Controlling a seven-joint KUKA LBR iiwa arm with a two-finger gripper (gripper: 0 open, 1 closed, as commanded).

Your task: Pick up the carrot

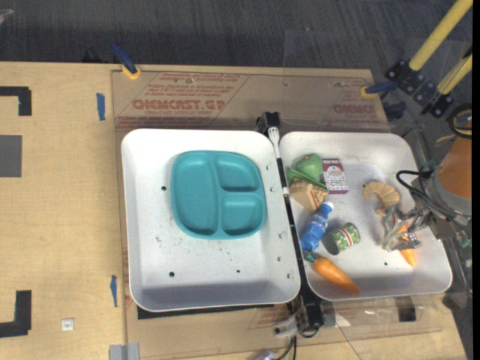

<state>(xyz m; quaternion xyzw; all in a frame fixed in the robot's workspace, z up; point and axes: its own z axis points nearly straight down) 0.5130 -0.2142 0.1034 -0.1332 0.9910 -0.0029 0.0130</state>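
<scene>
Reaching in at the right edge of the frame, the gripper (399, 231) hangs low over the right bin (431, 280); whether it is clenched I cannot tell. A small orange piece (408, 256) lies just below it. Well to its left, the carrot (334, 273) lies near the bin's lower-left corner, beside a blue bottle (316, 229) and green can (345, 238).
</scene>
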